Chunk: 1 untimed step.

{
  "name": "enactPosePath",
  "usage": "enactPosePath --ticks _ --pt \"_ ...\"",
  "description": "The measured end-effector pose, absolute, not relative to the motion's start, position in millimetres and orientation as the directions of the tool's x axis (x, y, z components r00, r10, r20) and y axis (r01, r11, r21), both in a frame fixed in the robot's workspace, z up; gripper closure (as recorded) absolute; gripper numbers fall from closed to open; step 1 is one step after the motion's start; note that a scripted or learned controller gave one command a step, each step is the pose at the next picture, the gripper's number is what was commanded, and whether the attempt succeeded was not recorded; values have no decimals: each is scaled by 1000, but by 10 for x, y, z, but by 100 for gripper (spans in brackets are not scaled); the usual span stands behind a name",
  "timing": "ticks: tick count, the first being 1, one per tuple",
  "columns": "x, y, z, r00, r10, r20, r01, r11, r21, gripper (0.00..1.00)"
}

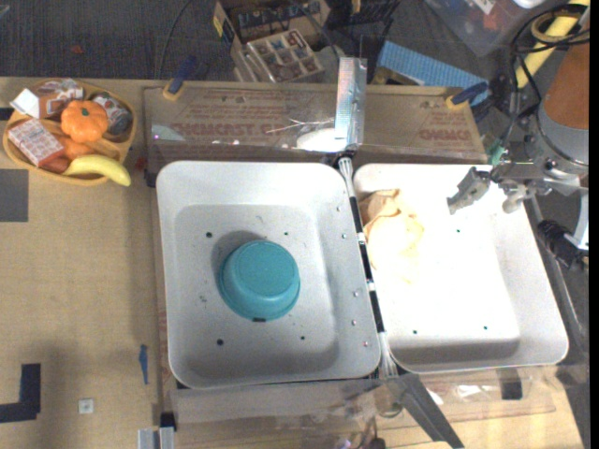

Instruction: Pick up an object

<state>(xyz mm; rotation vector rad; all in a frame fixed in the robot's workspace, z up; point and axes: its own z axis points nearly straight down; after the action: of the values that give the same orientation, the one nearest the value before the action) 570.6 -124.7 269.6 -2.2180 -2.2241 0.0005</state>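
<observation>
A camera looks down at a slant on a tan surface (75, 279) carrying 2 shallow white bins side by side. In the left bin (178, 195), a teal bowl (260, 279) sits upside down, a little left of the bin's middle and apart from every wall. In the right bin (533, 335), a pale, crumpled cream-coloured object (391, 232) lies against the left wall near the divider; it is too washed out against the white floor to say what it is. The claw (487, 193) hangs over the upper right part of the right bin, with its 2 fingers spread apart and nothing between them, so it is open and empty. It sits well to the right of the cream object and far from the bowl. At the far left of the surface a small basket (19, 148) holds an orange pumpkin-like toy (84, 122), a banana (98, 167) and some small boxes, well outside both bins. The pick appears not yet begun. The cream object seems the nearer target: the claw would likely do best to move left until centred over it, keep its fingers wide while descending, and close across the bulkiest fold rather than a thin edge. Because the object lies against the bin wall, a finger could catch the rim, so an approach slightly from the open side looks safer. The bowl's smooth dome would probably slip from a top grasp.
</observation>
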Motion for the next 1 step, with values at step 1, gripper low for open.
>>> enactPosePath --ticks 1 --pt "5308 -1151 2960 -72 997 1 997 72 -1 0"
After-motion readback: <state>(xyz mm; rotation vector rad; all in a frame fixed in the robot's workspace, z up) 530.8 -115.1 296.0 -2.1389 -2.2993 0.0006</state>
